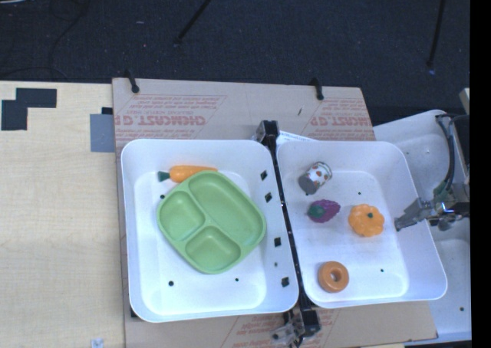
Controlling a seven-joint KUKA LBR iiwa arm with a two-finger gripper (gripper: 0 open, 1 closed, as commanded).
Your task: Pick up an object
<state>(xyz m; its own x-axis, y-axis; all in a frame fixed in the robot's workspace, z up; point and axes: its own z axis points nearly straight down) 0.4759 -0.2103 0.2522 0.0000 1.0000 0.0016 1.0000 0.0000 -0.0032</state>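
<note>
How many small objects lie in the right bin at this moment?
4: a grey-white toy at the back, a purple piece in the middle, an orange pumpkin to its right, and a doughnut at the front. None seems hidden.

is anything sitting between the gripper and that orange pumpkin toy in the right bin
Nothing visible does. The gripper sits at the right bin's right rim, and the small orange pumpkin toy lies just left of it, with bare white floor between them.
</note>
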